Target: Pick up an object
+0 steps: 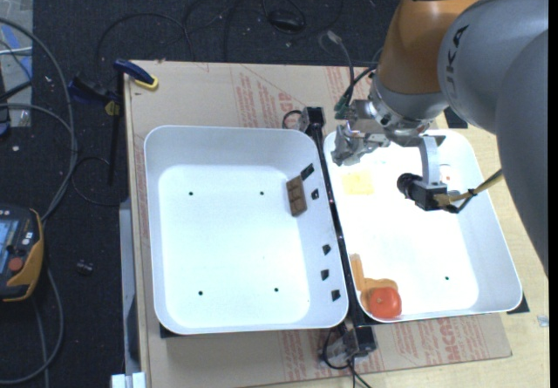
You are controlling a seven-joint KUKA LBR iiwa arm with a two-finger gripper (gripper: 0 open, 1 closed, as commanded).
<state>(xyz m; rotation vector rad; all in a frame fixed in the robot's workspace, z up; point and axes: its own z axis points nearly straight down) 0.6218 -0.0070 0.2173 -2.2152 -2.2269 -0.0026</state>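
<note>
Yellow flat piece (358, 183) lay on the right bin (488, 229) floor, just below the gripper (353, 147) toward the camera; its long axis could not be judged. Whether the claw was spread or clenched: cannot tell.

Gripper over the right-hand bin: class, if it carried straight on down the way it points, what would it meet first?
Probably the pale yellow flat piece, which lies on the right bin floor just below the gripper in this view. Depth is unclear from one slanted camera, so it might land on bare floor beside it.
</note>
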